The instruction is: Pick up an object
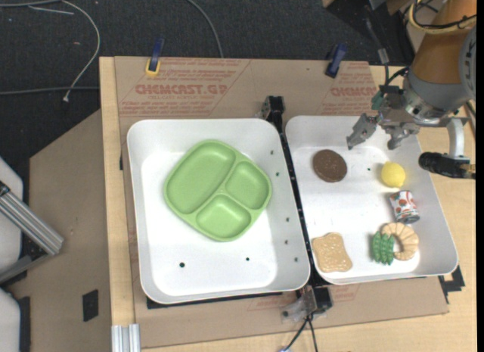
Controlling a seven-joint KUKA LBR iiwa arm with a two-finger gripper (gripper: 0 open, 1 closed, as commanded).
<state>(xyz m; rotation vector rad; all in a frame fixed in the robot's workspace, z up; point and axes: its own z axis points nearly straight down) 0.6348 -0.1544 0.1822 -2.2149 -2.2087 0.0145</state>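
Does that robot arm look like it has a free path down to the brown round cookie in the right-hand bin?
Probably yes. The gripper hangs over the right bin with its fingers spread, just up and right of the brown cookie. The cookie lies by itself on bare bin floor, nothing covering it.

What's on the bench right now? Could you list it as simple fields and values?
left bin: green divided plate
right bin: brown round cookie, yellow ball, small can, toast slice, ring-shaped toy with green part
gripper: open, above the right bin's far edge, holding nothing
nearest item to gripper: brown round cookie
arm: enters from the right
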